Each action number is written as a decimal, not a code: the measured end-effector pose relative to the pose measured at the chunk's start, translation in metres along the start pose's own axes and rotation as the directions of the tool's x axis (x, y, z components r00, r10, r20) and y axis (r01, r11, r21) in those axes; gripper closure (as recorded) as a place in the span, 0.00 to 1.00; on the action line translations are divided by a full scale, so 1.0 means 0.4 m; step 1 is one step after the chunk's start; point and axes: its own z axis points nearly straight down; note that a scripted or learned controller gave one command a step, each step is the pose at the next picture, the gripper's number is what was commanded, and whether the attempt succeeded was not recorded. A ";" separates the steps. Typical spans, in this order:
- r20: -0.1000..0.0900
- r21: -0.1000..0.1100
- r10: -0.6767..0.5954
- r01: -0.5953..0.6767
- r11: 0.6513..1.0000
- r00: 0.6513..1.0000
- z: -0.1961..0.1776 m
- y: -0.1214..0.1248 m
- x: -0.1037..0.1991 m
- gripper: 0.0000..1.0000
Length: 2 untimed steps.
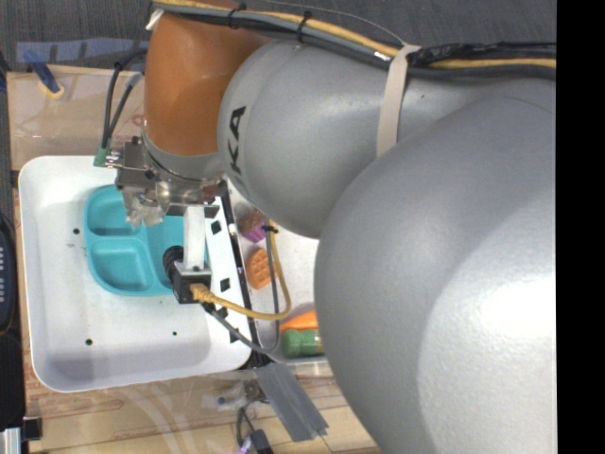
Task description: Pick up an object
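A teal divided tray (121, 253) lies in the left white bin (57, 291), toward its right side. My gripper (144, 212) hangs from the orange-banded wrist (189, 74), directly over the tray's upper right compartment. It is low and close to the tray, and its tips are hidden by the wrist hardware. In the strip of the right bin (295, 258) that the arm leaves visible lie a purple object (250, 222), an orange ridged piece (258, 270) and an orange and green item (301, 335).
The grey arm body (425, 235) covers most of the right bin. A yellow cable (248, 312) loops beside the wall between the bins. The bare white floor of the left bin spreads left of and below the tray. Wooden bench edge (142, 414) runs along the front.
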 end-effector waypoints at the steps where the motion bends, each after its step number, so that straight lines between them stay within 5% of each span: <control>1: 0.002 0.010 -0.180 0.180 0.984 0.984 0.385 0.018 -0.109 1.00; 2: 0.002 0.001 0.206 -0.206 0.979 0.979 0.465 0.147 -0.218 1.00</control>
